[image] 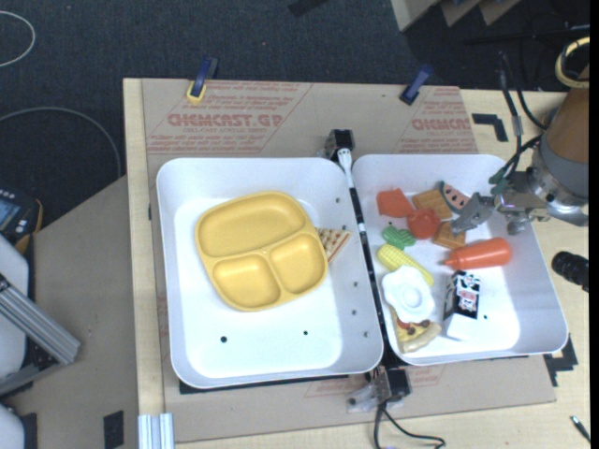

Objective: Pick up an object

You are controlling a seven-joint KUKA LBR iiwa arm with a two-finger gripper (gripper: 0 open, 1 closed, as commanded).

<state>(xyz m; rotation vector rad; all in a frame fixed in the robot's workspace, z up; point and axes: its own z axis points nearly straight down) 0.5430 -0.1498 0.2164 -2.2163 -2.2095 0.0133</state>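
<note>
Hovering over the right bin (538, 293), your gripper (482, 209) looks spread and grasps nothing; the carrot (477, 253) lies just near of it, so crowded toys could spoil your pick

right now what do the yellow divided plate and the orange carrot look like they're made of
The yellow divided plate looks like moulded plastic with a smooth, slightly matte finish: uniform colour, rounded compartment walls, soft highlights. The orange carrot seems to be toy plastic or rubber: one even, saturated colour with a faint sheen. The view cannot settle whether it is hard or soft.
</note>
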